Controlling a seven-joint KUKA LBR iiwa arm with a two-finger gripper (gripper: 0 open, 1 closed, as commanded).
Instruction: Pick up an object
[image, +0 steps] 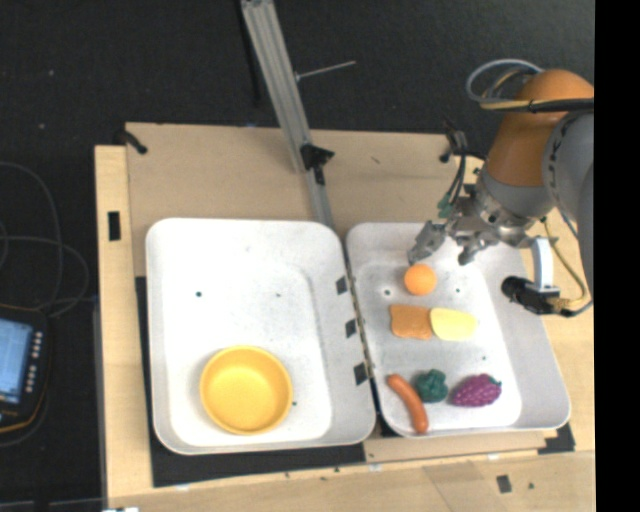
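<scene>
Gripper (447, 243) sits over the far edge of the right bin (525, 340), fingers spread, nothing between them. An orange ball (420, 280) lies just below it in the bin, close to the fingertips but apart from them.

Progress: nothing picked yet. Looks like the approach stage; descent, closing and lift are all left to do. The ball seems the likeliest target, though that's my guess.

Other items in the right bin:
- brown slab (410, 322) touching a yellow piece (453, 324), mid-bin
- sausage (408, 402), green lump (432, 384), purple grapes (474, 390) along the near edge

Left bin (240, 260) holds a yellow bowl (246, 389) by its near edge, well apart from the arm.

Obstructions: the ball has free space around it. The slab is near on the near side and could get nudged. A metal pole (285, 95) slants in over the bench's far edge, ending near the gap between the bins, clear of the gripper.
</scene>
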